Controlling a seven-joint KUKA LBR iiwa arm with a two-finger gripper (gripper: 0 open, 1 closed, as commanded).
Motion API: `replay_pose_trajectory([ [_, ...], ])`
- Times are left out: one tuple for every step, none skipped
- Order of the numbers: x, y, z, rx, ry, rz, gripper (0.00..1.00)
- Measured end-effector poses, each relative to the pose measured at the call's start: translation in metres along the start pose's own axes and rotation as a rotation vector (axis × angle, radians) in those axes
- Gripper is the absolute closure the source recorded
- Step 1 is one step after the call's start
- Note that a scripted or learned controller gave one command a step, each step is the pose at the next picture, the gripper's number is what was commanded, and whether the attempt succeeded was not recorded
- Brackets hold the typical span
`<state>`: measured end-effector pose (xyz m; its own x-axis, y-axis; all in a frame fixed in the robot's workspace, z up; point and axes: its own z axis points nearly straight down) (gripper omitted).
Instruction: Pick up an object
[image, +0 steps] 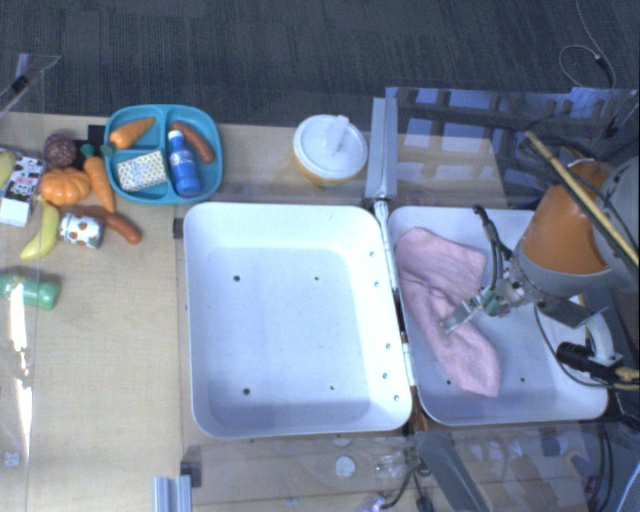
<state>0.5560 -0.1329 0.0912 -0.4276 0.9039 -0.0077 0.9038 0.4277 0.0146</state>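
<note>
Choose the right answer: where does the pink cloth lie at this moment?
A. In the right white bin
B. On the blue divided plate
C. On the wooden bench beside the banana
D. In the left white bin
A. The pink cloth is spread over the left part of the right white bin, with the gripper low over it.

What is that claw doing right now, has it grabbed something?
Gripper: down on the pink cloth in the right bin; whether it has grabbed the cloth cannot be told.
</note>
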Motion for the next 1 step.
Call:
replay_pose_trajectory([
  [0.0122,0.0565,0.0007,-0.001,-0.001,0.030,0.00],
])
